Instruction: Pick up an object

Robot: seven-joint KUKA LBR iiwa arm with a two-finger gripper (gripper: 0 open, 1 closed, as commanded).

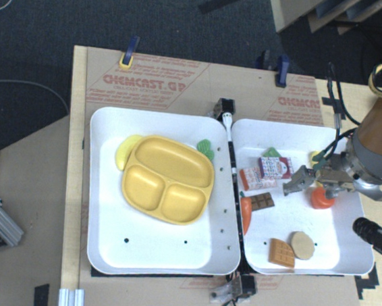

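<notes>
My gripper (pixel 321 182) hangs over the right side of the right bin (pixel 349 264), just above a red tomato-like piece (pixel 322 199) whose top it partly hides. To the left of the gripper lies a red-and-white packet (pixel 274 168), with a small green piece (pixel 271 152) behind it. A brown chocolate square (pixel 262 202) and an orange carrot (pixel 245 214) lie near the bin's left wall. A waffle-like cracker (pixel 281 253) and a round tan cookie (pixel 303 245) sit toward the front.
The left bin (pixel 101 234) holds an overturned yellow divided plate (pixel 168 179), with a yellow piece (pixel 126 150) sticking out at its left and a green piece (pixel 206 148) at its back right. Clamps (pixel 127 56) grip the board's far edge.
</notes>
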